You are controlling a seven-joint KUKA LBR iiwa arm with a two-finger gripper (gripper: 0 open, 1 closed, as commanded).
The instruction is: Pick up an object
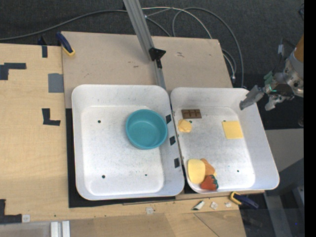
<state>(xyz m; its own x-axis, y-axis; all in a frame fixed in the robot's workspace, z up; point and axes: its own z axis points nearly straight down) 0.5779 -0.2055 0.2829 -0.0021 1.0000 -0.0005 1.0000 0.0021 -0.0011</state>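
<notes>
Gripper (261, 98) hangs off the right bin's (256, 132) 2 o'clock corner; whether its jaws are spread or closed, cannot tell. Nearest candidate, a flat pale-yellow square tile (232, 129), lies toward 8 o'clock from them, inside that bin, lying flat.

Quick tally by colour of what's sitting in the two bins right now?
Teal: 1, bowl, left bin
Yellow: 3, flat square, small lump, rounded piece, all right bin
Brown: 1, chocolate bar
Orange: 1, piece
Red: 1, strawberry
Total: 7
</notes>
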